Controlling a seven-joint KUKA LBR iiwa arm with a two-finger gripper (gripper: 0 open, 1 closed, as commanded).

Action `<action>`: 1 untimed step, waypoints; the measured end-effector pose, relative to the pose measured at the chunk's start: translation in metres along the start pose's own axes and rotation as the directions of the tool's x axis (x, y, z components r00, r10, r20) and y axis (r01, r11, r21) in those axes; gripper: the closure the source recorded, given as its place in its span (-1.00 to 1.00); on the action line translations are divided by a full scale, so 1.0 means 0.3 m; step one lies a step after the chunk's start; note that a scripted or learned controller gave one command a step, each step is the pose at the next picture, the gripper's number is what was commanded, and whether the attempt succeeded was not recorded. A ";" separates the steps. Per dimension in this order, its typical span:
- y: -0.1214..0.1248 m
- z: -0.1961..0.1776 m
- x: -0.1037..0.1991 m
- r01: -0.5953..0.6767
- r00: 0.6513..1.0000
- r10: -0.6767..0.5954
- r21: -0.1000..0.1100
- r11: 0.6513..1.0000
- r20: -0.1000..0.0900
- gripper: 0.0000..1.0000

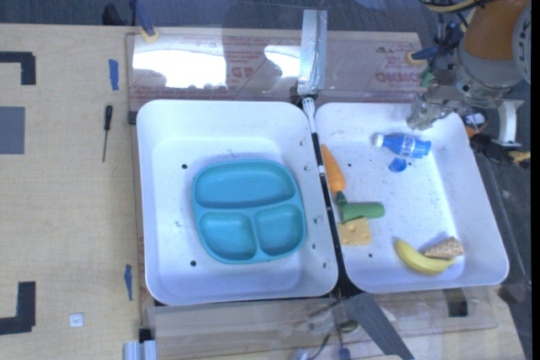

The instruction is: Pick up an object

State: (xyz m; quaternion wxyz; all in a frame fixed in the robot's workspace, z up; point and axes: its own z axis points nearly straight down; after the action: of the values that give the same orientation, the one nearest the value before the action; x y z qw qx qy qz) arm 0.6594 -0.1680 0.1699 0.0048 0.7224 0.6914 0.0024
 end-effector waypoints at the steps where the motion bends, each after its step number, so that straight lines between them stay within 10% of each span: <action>1: -0.007 0.019 0.005 0.002 1.000 -0.002 0.010 1.000 -0.002 -1.00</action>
State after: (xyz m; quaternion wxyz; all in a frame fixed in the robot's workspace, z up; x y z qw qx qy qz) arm 0.6574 -0.1663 0.1642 0.0005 0.7219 0.6920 -0.0001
